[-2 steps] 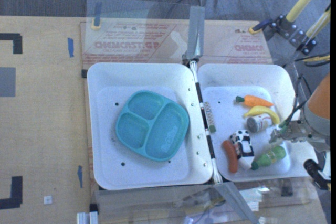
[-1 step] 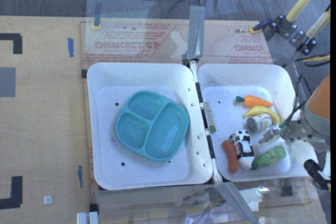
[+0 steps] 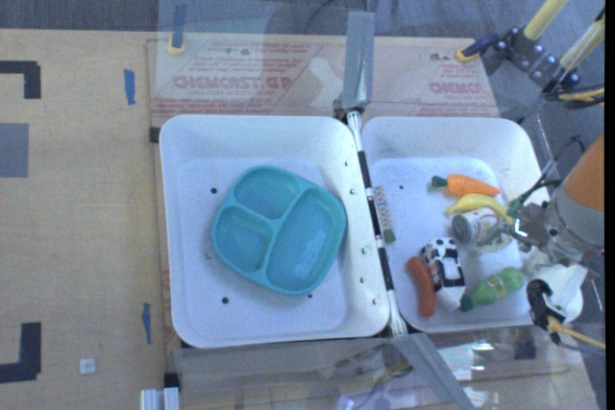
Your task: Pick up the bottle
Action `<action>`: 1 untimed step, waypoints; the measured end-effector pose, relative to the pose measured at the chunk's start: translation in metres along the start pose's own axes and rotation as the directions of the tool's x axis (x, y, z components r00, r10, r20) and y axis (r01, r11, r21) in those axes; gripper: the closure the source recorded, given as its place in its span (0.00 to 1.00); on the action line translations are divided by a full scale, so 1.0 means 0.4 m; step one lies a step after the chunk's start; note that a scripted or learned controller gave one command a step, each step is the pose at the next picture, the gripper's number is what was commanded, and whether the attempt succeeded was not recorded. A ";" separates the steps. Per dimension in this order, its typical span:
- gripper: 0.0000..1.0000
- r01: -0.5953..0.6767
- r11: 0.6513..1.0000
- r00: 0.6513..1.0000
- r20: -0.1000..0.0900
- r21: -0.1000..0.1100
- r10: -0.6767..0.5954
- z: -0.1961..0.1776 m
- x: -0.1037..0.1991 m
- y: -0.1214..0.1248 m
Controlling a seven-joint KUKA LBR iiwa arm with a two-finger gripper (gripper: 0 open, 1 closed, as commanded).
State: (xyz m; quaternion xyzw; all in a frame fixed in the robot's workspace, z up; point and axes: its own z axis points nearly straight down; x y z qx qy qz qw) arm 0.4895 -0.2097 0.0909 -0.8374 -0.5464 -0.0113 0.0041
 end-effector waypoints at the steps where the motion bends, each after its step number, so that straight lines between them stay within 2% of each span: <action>1: 0.00 0.010 1.000 1.000 0.025 0.004 -0.010 -0.109 0.075 0.102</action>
